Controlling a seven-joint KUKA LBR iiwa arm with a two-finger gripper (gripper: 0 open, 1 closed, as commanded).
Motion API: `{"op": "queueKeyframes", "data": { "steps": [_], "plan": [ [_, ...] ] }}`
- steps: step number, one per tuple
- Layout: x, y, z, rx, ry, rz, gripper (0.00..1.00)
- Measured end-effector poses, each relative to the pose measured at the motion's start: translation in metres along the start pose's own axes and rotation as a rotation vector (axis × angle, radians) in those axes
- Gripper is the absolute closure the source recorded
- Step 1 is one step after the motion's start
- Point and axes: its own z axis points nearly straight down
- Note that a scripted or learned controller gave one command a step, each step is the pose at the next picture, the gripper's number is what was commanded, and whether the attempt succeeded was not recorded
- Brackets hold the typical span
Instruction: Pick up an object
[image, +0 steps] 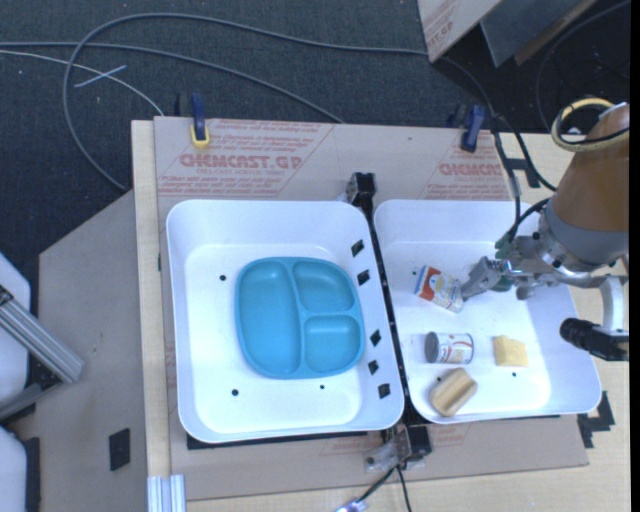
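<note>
Two white bins are being carried side by side on the desk (150, 300). The left bin (190, 240) is being occupied by a blue divided plate (300, 317). The right bin (570, 390) is being occupied by four small things: a red-and-white carton (432, 285) toward the upper left, a small can (450, 348) lying on its side near the middle, a yellow block (511, 351) just to its right, and a tan cork-like piece (452, 391) nearer the front wall.

The gripper (470, 284) is being held low inside the right bin, reaching in from the right, with its tip just beside, perhaps touching, the carton's right edge. Whether the fingers are being held wide or narrow cannot be told; they are being seen as one grey blur.

Progress is being judged as early: nothing is being seen lifted, and all four things are resting on the bin floor. The approach appears made toward the carton; grasp and lift are being counted as left.
</note>
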Motion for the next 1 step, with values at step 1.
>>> {"op": "queueKeyframes", "data": {
  "steps": [1],
  "plan": [
    [0.0016,0.0049,0.0435,-0.001,0.0,0.0,0.0]
  ]
}}
